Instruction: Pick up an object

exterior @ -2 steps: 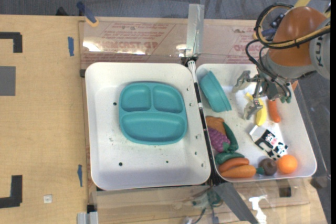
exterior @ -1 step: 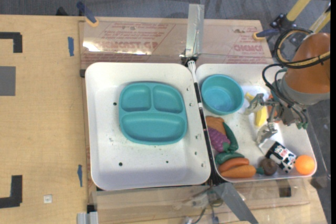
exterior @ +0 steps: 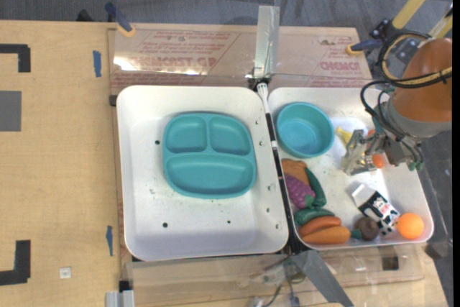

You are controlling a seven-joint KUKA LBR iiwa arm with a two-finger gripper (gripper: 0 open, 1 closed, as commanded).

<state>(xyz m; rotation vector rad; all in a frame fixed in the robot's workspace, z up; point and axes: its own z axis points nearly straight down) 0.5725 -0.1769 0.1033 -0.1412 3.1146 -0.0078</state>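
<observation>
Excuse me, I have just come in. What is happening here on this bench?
A grey robot arm reaches in from the right with its pincer low over the right bin, near a small orange piece. That bin holds a teal bowl, toy food and an orange ball. The left bin holds a teal divided plate.

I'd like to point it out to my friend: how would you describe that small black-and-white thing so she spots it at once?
Start at the right-hand white bin, the one with the teal bowl at its far end. Follow it to the near right corner, where an orange ball lies. Just left of the ball is the black-and-white toy, the only item there with dark patches on white rather than one plain colour.
</observation>
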